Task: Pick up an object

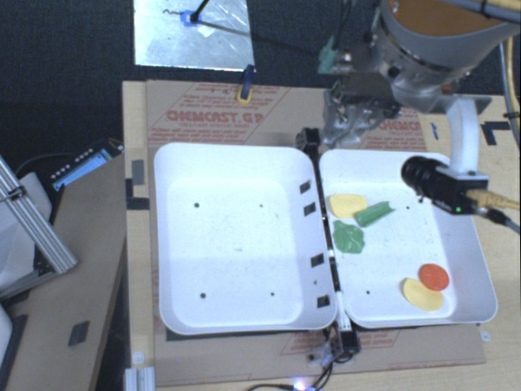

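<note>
The right bin (464,243) holds several small objects. A yellow piece (347,204), a long green piece (374,213) and a green leaf-shaped piece (348,238) lie close together near its left wall. An orange-red disc (435,277) rests against another yellow piece (422,295) at the front right. My gripper (348,125) hangs under the grey and orange arm, above the bench just behind the far edge where the two bins meet. It is apart from all the objects and nothing shows in it.
The left bin (236,235) sits beside the right one, joined by black clips (326,243). A black cylindrical device on a white bracket (435,182) juts over the right bin's far right. A metal sheet (192,21) lies behind the bench.
</note>
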Robot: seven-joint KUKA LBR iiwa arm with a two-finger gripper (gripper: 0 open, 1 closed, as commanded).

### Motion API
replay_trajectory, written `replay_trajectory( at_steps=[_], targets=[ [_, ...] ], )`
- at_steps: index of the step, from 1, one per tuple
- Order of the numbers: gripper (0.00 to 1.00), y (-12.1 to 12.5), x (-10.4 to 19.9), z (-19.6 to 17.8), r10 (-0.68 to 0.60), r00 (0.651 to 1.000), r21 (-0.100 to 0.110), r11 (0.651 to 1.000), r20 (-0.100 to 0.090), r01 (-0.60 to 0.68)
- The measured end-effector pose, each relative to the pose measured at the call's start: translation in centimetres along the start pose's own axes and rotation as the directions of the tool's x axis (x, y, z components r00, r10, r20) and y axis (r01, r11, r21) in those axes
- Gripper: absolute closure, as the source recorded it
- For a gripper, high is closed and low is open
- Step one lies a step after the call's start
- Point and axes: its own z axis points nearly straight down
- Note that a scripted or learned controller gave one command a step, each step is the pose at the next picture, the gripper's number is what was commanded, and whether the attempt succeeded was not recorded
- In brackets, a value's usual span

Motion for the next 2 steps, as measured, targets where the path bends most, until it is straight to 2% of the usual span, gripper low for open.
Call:
replay_trajectory(
  at_steps=[1, 2],
  targets=[
    [1.00, 4.4, -8.9, 0.1, 0.007, 1.000, 0.000, 1.000, 0.003, -0.007],
    [1.00, 3.7, -15.7, 0.1, 0.003, 1.000, 0.000, 1.000, 0.003, -0.003]
  ],
)
